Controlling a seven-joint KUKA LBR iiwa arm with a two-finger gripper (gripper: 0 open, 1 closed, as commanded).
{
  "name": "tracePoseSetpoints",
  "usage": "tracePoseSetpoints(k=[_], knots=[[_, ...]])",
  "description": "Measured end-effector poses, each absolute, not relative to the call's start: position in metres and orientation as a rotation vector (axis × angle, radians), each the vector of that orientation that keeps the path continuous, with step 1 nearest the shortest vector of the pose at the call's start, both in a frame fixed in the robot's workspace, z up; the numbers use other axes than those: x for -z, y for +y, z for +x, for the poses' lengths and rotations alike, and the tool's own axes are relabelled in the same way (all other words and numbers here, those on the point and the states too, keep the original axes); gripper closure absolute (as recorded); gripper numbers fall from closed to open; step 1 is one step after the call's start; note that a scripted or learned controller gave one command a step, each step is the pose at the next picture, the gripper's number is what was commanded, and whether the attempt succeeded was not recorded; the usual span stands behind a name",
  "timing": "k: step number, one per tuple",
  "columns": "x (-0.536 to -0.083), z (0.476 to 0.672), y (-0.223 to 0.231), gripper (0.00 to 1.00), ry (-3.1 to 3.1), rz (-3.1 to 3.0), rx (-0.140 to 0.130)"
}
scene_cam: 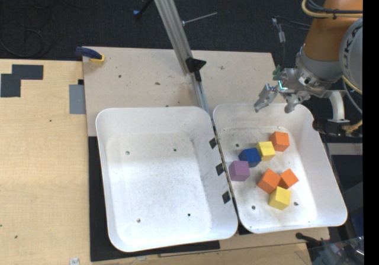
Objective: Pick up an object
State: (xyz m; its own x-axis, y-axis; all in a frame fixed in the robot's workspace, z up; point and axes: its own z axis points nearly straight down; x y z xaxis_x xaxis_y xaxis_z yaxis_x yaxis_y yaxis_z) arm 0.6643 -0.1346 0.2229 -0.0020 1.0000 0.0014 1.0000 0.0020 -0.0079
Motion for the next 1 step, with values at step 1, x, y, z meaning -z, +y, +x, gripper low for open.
tracePoseSetpoints(k=[1], knots=[[-0.2260, 0.6654, -0.1340, 0.00, -2.225, -2.214, -0.004]])
